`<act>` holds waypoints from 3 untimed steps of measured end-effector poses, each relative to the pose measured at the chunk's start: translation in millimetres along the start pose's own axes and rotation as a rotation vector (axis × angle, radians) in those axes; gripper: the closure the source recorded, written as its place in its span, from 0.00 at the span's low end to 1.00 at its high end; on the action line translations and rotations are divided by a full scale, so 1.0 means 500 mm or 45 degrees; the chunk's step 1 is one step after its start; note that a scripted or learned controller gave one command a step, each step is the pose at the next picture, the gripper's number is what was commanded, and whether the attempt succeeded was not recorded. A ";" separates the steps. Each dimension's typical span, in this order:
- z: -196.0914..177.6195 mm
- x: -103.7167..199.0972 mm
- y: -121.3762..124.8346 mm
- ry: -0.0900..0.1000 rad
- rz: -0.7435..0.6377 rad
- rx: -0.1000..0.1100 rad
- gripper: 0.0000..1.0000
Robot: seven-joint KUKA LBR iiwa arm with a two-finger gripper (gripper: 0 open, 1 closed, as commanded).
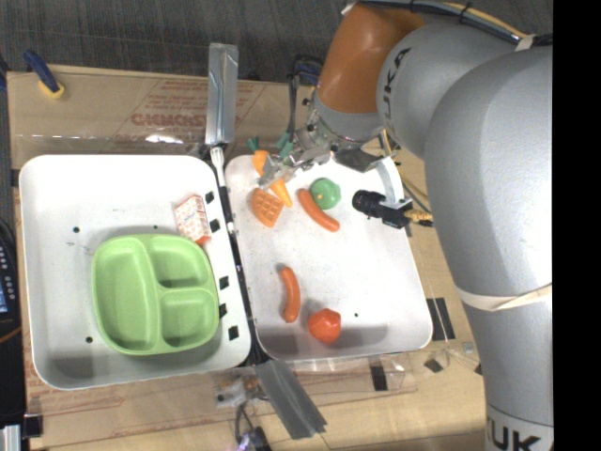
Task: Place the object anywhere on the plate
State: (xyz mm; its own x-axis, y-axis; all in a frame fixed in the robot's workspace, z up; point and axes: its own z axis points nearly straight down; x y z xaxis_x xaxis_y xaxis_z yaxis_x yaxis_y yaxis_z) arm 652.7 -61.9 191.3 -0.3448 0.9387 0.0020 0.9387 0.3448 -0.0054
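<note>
You see the grey arm (pixel 470 158) reaching in over the right bin (pixel 394 289), while the green plate (pixel 155 294) sits in the left bin (pixel 56 214). The gripper (pixel 282 165) hangs at the right bin's far left corner, just above the orange waffle piece (pixel 267 205); whether it grips anything, you cannot tell. Nearby lie a carrot (pixel 319 210), a green fruit (pixel 326 193), a sausage (pixel 290 294) and a tomato (pixel 324 325).

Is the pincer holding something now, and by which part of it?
Cannot be told: the pincer sits over the orange waffle-shaped toy, with no clear grasp visible.
</note>
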 end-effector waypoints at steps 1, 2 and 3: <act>0.001 0.154 -0.060 -0.001 -0.168 -0.002 1.00; 0.003 0.262 -0.176 -0.002 -0.341 -0.002 1.00; 0.002 0.261 -0.176 -0.002 -0.340 -0.002 0.00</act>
